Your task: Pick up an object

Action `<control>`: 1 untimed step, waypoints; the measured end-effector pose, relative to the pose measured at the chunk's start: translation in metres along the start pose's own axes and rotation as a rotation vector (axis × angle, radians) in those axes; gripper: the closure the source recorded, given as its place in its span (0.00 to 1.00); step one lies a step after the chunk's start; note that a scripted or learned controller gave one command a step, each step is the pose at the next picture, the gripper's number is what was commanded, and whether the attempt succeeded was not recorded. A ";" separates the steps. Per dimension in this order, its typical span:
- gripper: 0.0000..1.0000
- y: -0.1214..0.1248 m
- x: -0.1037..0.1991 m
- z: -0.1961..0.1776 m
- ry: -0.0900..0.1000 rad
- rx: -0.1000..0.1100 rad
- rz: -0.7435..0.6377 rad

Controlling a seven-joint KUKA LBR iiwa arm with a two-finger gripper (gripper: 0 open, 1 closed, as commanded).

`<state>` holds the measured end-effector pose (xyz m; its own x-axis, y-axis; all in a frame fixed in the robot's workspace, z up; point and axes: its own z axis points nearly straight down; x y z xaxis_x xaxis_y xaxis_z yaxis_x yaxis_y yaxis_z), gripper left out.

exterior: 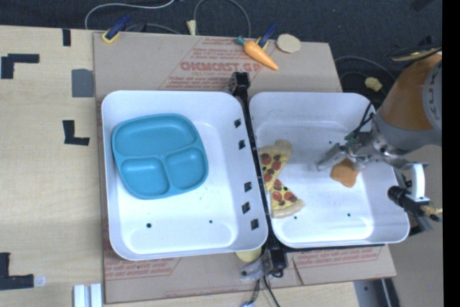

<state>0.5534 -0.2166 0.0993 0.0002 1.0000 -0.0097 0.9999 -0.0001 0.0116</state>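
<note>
Over the right-hand white plastic bin (pixel 309 230), the two-finger gripper (pixel 338 158) hangs beside a small orange block (pixel 346 173), its grip impossible to judge; the pick looks unfinished.

Tool (pixel 338 159) in rt bin (pixel 316 108) beside orange piece (pixel 346 173); pizza slice (pixel 277 180) nearby; blue tray (pixel 159 154) in lt bin (pixel 122 108).

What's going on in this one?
The arm reaches in from the right, its gripper low in the right bin at an orange object; whether it has a grip is unclear. A toy pizza slice lies by the divider. The left bin holds a blue divided plate. A toy carrot lies behind the bins.
</note>
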 end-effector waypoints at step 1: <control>0.00 0.071 0.003 -0.059 0.007 0.003 -0.005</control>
<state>0.6241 -0.2135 0.1594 -0.0053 1.0000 -0.0029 0.9999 0.0053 0.0089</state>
